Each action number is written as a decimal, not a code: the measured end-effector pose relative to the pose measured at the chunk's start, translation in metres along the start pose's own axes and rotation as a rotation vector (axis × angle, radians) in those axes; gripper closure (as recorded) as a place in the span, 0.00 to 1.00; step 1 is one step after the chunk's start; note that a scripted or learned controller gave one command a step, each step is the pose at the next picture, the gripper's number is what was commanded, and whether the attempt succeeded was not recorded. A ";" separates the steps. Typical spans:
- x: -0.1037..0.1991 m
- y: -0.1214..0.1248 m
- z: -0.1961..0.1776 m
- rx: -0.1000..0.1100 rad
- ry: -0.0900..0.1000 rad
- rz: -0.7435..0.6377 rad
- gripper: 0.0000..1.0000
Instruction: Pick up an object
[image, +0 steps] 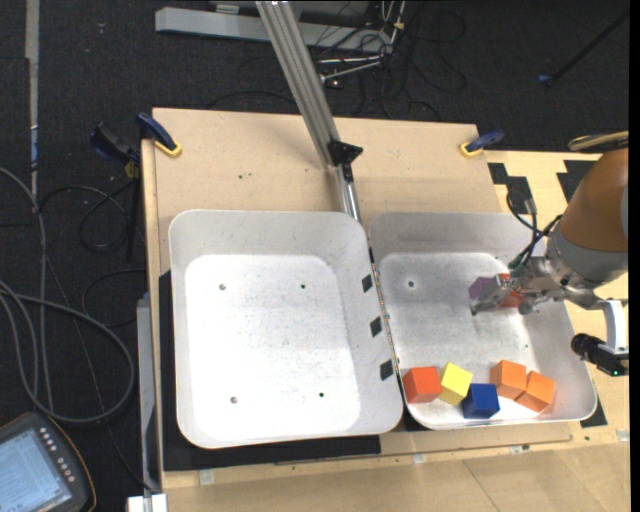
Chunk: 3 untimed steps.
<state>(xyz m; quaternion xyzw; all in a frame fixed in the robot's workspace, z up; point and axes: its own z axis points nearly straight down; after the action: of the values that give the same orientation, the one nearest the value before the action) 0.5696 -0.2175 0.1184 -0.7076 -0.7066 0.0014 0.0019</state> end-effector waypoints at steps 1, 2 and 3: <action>0.000 0.002 -0.014 -0.008 -0.002 -0.001 1.00; -0.005 -0.001 -0.076 -0.012 -0.004 -0.001 1.00; -0.005 0.001 -0.130 -0.013 -0.005 -0.004 1.00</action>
<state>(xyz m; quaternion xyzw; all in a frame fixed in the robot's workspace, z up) 0.5712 -0.2228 0.2486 -0.7063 -0.7079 -0.0015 -0.0042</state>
